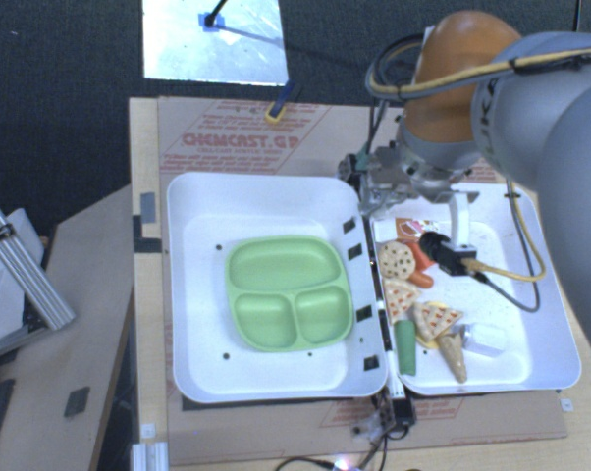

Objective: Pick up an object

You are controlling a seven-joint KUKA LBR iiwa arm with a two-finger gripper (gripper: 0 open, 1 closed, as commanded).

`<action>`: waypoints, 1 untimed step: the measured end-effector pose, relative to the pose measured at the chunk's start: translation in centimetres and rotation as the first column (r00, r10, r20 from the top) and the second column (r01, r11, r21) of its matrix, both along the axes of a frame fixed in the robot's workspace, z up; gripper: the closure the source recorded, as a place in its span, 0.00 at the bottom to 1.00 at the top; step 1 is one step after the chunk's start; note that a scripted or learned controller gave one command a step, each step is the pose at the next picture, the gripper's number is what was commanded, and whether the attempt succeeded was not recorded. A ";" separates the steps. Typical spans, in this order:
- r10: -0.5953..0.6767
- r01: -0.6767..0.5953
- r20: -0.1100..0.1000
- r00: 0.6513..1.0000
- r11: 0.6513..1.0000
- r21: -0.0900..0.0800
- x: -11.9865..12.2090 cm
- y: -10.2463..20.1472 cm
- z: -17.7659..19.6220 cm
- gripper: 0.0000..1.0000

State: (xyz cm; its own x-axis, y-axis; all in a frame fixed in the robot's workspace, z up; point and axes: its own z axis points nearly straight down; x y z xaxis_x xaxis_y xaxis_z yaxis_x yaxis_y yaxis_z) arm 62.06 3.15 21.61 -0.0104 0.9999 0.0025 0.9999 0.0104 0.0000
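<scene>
The green cucumber [405,346], lying just right of the bin divider [372,283], looks light, stiff and probably best pinched mid-length, though the jaws' state can't be told.

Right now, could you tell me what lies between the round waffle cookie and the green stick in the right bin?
In the camera view, an orange pizza-slice toy lies between the round waffle cookie and the green cylindrical stick, along the right bin's left side.
</scene>
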 end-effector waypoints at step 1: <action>-0.004 0.004 0.003 1.000 1.000 -0.001 -0.3 -0.1 2.0 1.00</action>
State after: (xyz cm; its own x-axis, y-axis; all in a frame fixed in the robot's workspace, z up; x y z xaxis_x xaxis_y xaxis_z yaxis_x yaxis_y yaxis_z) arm 61.75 3.10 23.56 -0.0060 1.0000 0.0010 1.0000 0.0060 0.0031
